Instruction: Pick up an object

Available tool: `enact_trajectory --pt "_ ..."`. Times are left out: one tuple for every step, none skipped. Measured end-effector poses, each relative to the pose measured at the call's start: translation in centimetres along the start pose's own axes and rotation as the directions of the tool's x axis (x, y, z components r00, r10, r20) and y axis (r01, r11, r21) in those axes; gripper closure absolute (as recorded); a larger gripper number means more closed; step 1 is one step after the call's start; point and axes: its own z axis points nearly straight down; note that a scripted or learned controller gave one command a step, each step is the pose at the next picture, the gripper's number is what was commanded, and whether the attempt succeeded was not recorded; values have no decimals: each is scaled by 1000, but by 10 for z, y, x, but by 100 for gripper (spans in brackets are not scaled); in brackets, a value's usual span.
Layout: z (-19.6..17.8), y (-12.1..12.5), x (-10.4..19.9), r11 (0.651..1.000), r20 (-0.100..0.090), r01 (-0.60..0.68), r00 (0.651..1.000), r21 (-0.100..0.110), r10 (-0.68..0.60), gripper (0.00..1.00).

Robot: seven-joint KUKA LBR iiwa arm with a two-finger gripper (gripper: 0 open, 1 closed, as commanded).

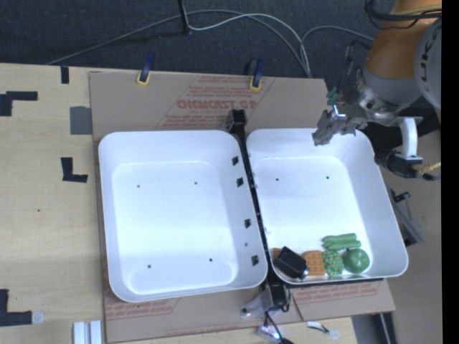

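Note:
Several small objects lie in the near corner of the right bin (358, 185): a black block (291, 263), an orange waffle-like piece (313, 261), a green knobbly piece (340, 241), a green textured piece (333, 264) and a green ball (356, 261). My gripper (324, 135) hangs over the far right corner of that bin, well away from the objects. Nothing shows between its fingers.
The left bin (172, 213) sits beside the right one, joined by a black clamp strip (247, 192). Both rest on a cardboard sheet (208, 102) held by clips. Cables run across the dark floor behind.

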Motion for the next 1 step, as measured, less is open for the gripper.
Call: enact_trajectory --pt "3 9 43 1000 -1 3 1000 6 -3 100"
